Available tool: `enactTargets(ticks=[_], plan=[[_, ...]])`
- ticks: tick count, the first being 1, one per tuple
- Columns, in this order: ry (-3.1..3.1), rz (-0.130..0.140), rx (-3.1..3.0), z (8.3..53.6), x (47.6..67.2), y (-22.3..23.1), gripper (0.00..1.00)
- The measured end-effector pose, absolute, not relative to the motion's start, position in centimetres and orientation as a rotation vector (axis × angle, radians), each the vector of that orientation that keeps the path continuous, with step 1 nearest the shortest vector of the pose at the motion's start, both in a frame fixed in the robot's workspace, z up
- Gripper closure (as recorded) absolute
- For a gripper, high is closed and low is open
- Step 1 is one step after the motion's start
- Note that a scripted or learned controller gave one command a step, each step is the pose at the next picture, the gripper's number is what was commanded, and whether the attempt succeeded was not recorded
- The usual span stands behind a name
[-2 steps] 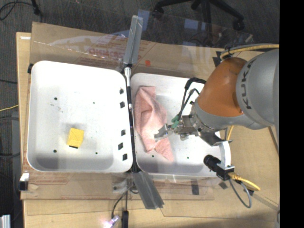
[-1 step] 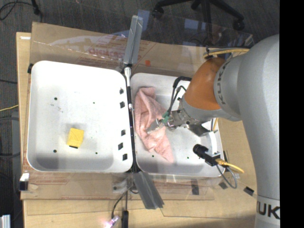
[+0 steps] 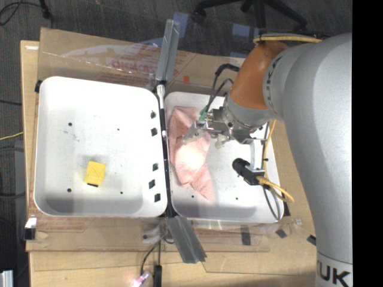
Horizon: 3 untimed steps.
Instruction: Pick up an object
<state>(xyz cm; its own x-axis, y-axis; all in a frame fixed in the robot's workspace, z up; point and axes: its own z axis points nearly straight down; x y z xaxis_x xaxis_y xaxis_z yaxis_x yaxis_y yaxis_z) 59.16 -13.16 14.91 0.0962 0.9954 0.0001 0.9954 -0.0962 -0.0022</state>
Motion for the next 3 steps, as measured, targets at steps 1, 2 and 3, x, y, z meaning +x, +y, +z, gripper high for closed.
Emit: enactTargets(ticks=[1,2,3], plan=[[-2.321,0.002,-2.115,9.1,65.6,-14.5,0.0],[-2.329,0.004,-2.104,10.1,65.6,-14.3,1.0],[-2.318,0.002,-2.118,22.0,61.5,-9.3,1.0]])
